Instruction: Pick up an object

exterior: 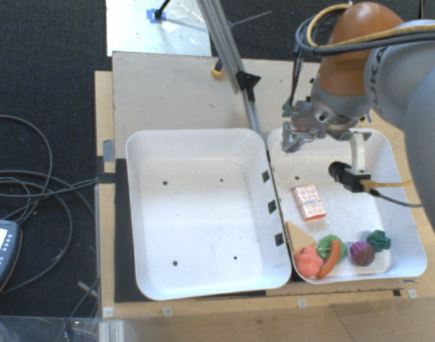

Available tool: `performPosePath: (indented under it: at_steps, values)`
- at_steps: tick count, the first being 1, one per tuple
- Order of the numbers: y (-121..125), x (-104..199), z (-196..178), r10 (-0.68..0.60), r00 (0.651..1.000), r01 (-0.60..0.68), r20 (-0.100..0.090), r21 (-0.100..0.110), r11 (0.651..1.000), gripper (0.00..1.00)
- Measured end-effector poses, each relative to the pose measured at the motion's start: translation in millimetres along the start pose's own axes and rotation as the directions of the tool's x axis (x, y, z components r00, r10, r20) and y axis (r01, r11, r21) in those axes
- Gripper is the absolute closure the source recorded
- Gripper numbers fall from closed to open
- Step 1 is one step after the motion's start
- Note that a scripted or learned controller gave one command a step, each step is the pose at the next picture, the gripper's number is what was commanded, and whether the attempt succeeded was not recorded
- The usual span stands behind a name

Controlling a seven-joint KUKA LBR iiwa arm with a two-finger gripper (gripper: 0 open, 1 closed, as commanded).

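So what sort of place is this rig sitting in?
Most likely a robotics lab test bench: two white bins side by side on a board, toy food such as a small carton, loose cables on dark carpet, and a teach pendant.

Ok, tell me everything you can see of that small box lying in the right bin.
The small box is a rectangular carton, seemingly cardboard, with an orange-red and white printed top in a grid-like pattern and pale edges. It lies flat on the floor of the right bin, near the middle, long side running slightly diagonally. It looks intact and closed. Nothing touches it: the tan wedge sits just below, and the end effector is above, apart from it.
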State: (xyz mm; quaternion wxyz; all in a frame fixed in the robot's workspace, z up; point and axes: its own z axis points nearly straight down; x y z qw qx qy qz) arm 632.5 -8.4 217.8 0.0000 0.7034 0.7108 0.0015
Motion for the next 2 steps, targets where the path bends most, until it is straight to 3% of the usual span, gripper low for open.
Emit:
performPosePath:
  at_steps: [2]
  values:
    - [15, 98, 0, 0.0, 1.0, 0.0, 0.0, -0.001, 1.0, 1.0]
